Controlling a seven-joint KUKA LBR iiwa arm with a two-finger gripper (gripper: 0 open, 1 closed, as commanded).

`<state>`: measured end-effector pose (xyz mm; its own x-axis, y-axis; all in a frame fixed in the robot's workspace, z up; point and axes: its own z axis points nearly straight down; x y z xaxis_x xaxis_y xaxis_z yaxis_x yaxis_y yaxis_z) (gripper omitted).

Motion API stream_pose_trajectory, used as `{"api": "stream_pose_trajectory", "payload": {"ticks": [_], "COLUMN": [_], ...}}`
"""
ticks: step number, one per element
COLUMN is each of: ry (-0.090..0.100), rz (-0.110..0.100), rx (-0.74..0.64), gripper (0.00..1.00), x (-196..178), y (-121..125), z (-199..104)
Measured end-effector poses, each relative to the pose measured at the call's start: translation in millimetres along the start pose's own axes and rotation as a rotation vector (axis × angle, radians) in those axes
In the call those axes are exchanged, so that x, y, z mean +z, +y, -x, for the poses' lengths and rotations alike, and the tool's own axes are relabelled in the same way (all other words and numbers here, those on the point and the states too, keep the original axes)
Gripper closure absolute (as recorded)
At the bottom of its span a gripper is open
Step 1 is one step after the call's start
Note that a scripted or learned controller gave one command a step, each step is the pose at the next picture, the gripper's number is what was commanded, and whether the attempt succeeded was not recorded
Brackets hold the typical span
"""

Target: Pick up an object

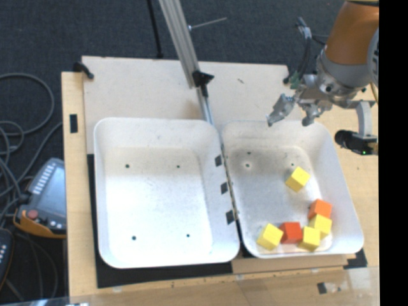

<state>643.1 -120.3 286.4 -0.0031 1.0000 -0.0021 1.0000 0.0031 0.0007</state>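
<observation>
- We see the hand point(293, 115) hanging above the far rim of the right bin point(255, 139), fingers spread apart, nothing between them.
- We put the arm's orange band point(354, 24) at top right, the grey wrist just below it.
- All the blocks lie in the right bin, well apart from the hand.
- One yellow block point(297, 179) lies alone near the bin's middle right.
- We count five more bunched at the near right corner: an orange block point(320, 208) touching a yellow one point(321, 224) below it, another yellow point(311, 237), a red-orange block point(292, 232) and a yellow block point(270, 236) at the cluster's left end.
- The left bin point(115, 139) sits just beside the right one on the worktop point(140, 81).
- A slanted aluminium post point(182, 37) rises behind the bins.
- A pendant point(44, 193) and cables point(19, 107) lie on the floor at left.
</observation>
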Motion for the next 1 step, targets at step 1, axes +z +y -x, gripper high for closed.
{"api": "stream_pose_trajectory", "payload": {"ticks": [1], "ry": [0.0], "rz": [-0.007], "rx": [0.007], "gripper": [0.0], "x": [135.3], "y": [-4.2], "z": [63.2]}}
